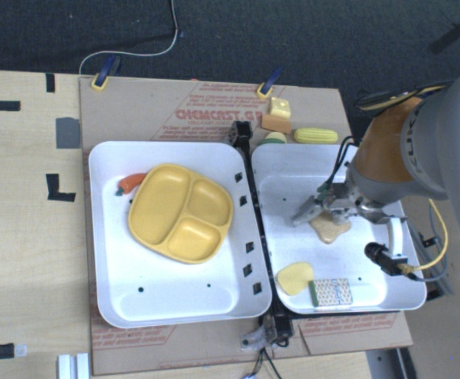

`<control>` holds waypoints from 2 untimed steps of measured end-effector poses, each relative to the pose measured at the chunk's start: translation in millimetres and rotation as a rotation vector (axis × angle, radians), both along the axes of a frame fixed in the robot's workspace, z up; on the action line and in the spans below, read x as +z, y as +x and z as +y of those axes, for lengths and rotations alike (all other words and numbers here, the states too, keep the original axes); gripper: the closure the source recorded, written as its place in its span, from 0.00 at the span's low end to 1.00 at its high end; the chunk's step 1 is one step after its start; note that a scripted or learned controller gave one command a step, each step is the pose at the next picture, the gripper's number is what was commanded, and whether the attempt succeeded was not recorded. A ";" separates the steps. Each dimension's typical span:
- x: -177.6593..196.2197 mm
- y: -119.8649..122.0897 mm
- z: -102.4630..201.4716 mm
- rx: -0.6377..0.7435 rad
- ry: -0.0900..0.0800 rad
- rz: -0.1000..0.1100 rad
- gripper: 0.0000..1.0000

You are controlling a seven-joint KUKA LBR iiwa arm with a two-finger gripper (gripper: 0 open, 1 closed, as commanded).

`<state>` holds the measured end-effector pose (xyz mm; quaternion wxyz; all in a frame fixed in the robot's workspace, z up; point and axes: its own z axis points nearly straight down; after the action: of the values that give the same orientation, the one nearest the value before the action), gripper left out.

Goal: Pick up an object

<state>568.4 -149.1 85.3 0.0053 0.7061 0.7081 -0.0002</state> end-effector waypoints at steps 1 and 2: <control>104.7 -19.1 -39.2 -0.005 0.004 0.000 0.00; -2.8 -14.1 -8.2 -0.001 0.001 0.001 0.00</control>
<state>554.3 -157.3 82.5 0.0047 0.7063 0.7079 -0.0002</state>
